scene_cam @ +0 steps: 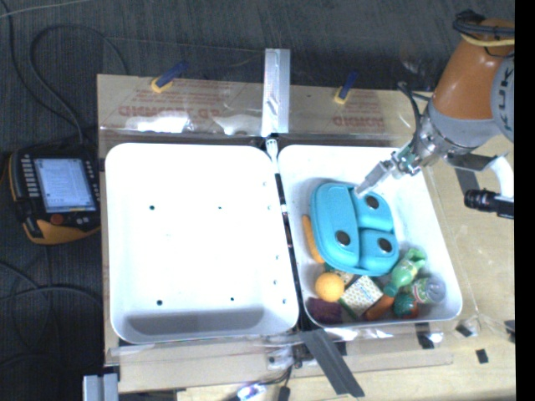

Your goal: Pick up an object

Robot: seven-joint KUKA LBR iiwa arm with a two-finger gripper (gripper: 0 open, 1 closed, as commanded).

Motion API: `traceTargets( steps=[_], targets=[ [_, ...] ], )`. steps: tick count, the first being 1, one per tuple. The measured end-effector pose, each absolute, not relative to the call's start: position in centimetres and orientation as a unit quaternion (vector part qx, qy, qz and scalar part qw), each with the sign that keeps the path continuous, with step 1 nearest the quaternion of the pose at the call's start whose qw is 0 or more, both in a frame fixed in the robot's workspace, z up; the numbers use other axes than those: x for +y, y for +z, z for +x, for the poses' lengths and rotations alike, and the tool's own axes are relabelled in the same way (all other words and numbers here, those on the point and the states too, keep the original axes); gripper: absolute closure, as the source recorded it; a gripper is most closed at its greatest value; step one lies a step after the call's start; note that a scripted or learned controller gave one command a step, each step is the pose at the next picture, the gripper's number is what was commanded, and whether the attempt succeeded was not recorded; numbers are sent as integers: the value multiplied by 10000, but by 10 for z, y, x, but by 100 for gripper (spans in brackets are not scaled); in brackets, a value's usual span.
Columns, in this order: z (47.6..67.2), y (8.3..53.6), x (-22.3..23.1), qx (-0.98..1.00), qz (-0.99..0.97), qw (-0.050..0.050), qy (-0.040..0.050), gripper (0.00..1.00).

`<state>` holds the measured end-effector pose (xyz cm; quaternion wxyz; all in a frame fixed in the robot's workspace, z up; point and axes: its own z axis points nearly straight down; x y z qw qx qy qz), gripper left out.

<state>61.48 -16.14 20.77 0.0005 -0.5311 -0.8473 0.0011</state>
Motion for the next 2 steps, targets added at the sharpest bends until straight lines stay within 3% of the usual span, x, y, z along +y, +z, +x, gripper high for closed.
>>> traceTargets(
  steps=[1,2],
  targets=[
    [599,138,-115,-8944,-4472,-51,-28,0],
    [662,89,-98,-8372,-5469,-57,-18,0]
  ],
)
